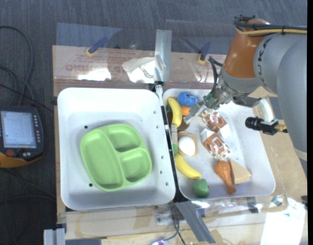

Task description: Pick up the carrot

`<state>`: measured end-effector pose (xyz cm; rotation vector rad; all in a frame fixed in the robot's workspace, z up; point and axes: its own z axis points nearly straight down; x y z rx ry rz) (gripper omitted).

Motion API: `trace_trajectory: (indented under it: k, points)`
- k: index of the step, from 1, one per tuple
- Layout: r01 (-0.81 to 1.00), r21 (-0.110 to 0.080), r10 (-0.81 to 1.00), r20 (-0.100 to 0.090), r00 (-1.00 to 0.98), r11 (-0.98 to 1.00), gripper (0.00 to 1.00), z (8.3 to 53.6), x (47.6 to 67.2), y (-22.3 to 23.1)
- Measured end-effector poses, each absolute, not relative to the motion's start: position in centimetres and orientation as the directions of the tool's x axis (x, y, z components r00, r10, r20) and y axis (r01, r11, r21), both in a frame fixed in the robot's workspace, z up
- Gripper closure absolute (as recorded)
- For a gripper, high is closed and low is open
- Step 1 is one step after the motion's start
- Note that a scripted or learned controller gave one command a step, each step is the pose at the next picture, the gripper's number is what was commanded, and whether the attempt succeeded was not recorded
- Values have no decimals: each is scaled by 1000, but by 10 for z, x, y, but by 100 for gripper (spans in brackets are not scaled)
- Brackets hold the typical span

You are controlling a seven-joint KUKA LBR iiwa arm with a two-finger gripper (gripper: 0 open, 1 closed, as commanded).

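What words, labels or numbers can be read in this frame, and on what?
None can be read.
Handheld pendant left of the bins: its screen shows content too small to read.
Board behind the left bin: faint reddish print, too blurred to read.
Two red-and-white packets in the right bin: pattern only, no legible text.

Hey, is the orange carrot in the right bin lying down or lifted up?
Lying down. The orange carrot rests flat on the right white bin's floor beside a tan wedge, apart from the gripper.
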<state>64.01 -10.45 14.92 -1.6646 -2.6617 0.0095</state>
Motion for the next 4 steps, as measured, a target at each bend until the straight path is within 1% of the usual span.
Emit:
trace_trajectory:
  k: [1,2,3,4]
  points:
    - [968,1,968,-1,-253,253,0,185,669,-71]
    - [980,0,980,-2,-201,201,0,112,625,-102]
    - [989,-40,990,-1,144,-144,0,90,662,-100]
    - [989,-14,989,-7,146,-146,100,104,668,-101]
